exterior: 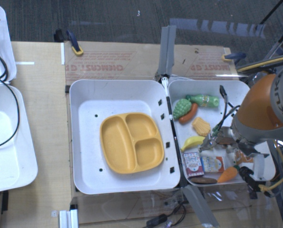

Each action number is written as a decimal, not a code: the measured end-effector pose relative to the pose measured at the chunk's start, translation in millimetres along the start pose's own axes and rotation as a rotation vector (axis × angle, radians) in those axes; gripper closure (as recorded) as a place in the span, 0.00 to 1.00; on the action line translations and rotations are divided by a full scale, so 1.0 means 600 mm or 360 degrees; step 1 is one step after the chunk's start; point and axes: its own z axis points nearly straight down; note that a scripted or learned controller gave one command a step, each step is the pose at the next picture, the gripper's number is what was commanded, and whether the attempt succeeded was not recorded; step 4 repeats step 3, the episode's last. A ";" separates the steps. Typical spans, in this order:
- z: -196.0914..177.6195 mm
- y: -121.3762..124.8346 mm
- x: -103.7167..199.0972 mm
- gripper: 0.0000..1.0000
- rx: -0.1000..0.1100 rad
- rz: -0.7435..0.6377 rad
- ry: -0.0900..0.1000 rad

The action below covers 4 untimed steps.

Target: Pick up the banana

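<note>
Banana (194,142) lying in the right bin (175,127), close to its left wall, between corn cob (201,126) and small red carton (192,163). Gripper (212,142) low over the bin, just right of banana's tip.

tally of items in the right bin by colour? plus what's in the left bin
Right bin:
Green: 2, bottle, leafy vegetable
Yellow: 2, banana, corn
Orange or red: 2, sausage, carrot
Printed cartons: 2
Brown: 1, flat piece
Left bin: 1 yellow divided plate
Total: 10
</note>
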 end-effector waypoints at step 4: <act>0.002 0.138 -0.023 0.00 0.0006 0.0513 -0.0007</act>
